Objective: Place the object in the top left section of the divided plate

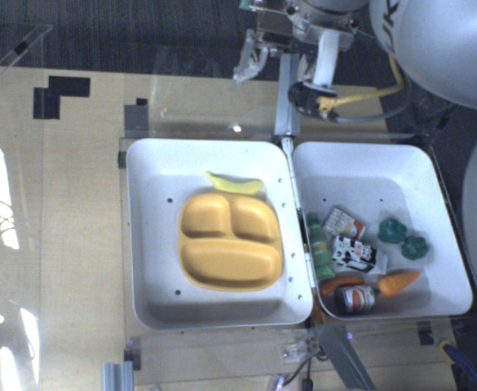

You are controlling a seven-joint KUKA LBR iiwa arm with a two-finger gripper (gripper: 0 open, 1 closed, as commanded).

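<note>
**Divided plate in the left bin, banana at its far rim**

A smooth, glossy yellow divided plate [228, 241] with rounded corners and three moulded sections sits in the left white bin [152, 218]. A curved yellow banana [234, 184], plastic-looking, lies just beyond the plate's far edge, touching or nearly touching it. The right bin [385, 173] holds a jumble: an orange carrot [397, 283], two dark green lumpy pieces [403, 237], small printed cartons [348, 241] and a tin-like can [354, 299]. The metal gripper [291, 35] hangs above the pale wooden tabletop [67, 218], beyond both bins; whether its jaws are apart or together I cannot tell.
</note>
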